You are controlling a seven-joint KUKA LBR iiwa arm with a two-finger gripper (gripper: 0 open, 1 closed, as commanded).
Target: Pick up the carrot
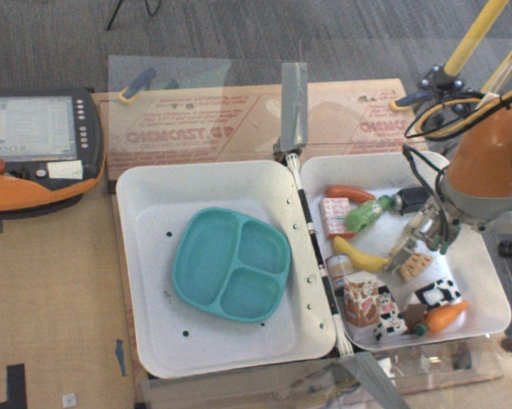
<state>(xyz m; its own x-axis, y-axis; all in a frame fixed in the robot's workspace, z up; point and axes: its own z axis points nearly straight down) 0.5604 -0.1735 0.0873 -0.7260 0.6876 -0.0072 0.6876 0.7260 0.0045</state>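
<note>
The carrot (446, 317) is orange and lies in the front right corner of the right bin (492, 266), beside a black-and-white cow-patterned block (438, 294). My gripper (412, 245) hangs over the middle of the right bin, up and to the left of the carrot and apart from it. Below it lie a yellow banana (361, 255) and a tan bread-like piece (415, 267). The orange-banded wrist (489, 161) reaches in from the right.
The right bin also holds a red-orange long item (350, 193), a green bottle shape (367, 214), a pink-white box (335, 215) and a brown carton (361, 299). In the left bin (146, 251) lies a teal divided plate (232, 264). A teach pendant (33, 145) rests at far left.
</note>
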